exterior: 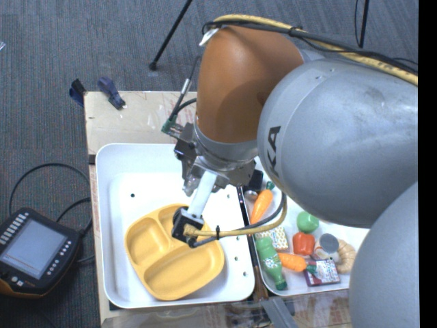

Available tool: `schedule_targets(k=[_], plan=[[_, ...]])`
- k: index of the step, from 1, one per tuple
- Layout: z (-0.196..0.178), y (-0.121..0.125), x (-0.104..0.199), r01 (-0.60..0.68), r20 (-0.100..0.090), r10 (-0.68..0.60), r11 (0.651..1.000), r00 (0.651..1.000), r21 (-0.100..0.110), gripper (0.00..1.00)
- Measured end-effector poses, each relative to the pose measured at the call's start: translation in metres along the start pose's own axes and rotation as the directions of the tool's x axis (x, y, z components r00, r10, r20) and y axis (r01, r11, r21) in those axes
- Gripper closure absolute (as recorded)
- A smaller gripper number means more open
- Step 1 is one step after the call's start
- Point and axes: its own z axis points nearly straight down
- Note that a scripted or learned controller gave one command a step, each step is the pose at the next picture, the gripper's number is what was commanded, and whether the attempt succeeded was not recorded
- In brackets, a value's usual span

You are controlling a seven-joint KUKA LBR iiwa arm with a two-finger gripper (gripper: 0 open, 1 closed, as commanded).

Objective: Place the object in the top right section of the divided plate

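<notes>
The yellow divided plate (174,265) lies in the left white bin (113,183), with two small sections at its upper side and one large section below. My gripper (194,181) hangs under the orange wrist band, over the plate's upper right section. The wrist hides most of that section. I see no object between the fingers or on the visible parts of the plate.
The right bin (355,234) holds several toy foods: an orange carrot (261,206), a green bottle (272,263), a green ball (308,221), a grey can (329,242) and a croissant (345,253). The arm's big grey body covers the right side. A pendant (34,248) lies on the floor at left.
</notes>
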Motion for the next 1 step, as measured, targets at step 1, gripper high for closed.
schedule_targets(k=[1], plan=[[0.2131,-0.0151,-0.0381,-0.250,0.022,0.250,0.968,0.968,0.011,1.00]])
